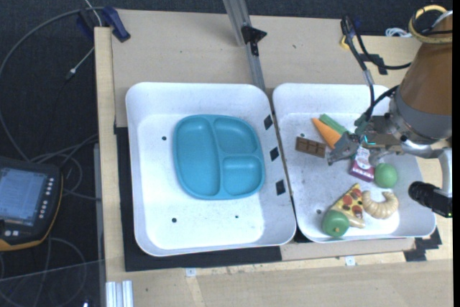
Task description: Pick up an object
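The arm [431,93] is reaching in from the right over the right bin [291,154], its gripper [343,149] hanging low above the middle of that bin. The fingers look spread apart, pointing left, and nothing is sitting between them.

The right bin is carrying the loose objects. A carrot [328,131] with a green top is lying just up and left of the gripper, close to the fingertips. A brown chocolate bar [310,147] is resting just left of the gripper, near the carrot. A purple-and-white packet [361,167] is lying just below the wrist, and a green ball [386,175] is sitting beside it on the right. Nearer the front rim, a pizza slice [350,203] is touching a tan croissant [381,205], and a green apple [335,223] is sitting just below the pizza.

The left bin [144,169] is holding a blue divided plate [218,156], lying flat near its centre.

Both bins are sitting side by side on the counter [180,47], edges touching. A grey pole [233,0] is slanting down toward the gap between them.
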`<action>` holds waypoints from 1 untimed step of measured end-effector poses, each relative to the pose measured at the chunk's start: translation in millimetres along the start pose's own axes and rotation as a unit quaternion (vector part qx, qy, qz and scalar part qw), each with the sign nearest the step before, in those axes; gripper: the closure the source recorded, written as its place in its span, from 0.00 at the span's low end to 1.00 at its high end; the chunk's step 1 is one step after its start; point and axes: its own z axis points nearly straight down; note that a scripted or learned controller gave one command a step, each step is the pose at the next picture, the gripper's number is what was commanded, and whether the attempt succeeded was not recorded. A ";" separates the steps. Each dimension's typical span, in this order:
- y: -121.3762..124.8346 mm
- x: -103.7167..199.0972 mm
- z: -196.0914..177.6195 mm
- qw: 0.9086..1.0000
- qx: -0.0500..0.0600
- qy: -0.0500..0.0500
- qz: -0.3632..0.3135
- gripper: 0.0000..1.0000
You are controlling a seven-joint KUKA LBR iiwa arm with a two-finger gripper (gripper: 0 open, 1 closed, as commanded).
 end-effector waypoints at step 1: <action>0.1 -0.1 0.0 1.000 0.000 0.000 0.000 0.00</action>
